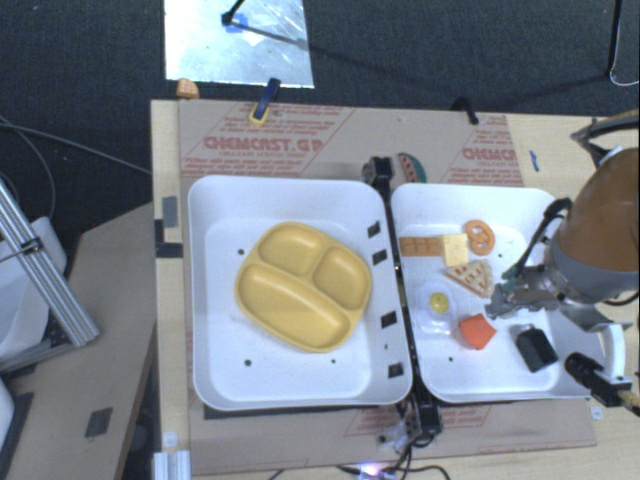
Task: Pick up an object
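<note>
The desk (330, 133) is carrying two white bins; the left bin (215, 218) is cradling a yellow divided plate (303, 285). In the right bin (440, 383), the pincer (508, 298) is hovering just beside an orange block (477, 332); how wide it stands, I cannot tell. That block is looking light and stiff: I'd be pinching its flat sides.

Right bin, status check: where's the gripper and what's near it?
Gripper low in right bin, nothing visibly held. Orange block just below it, waffle wedge beside. Black block under the arm.
</note>
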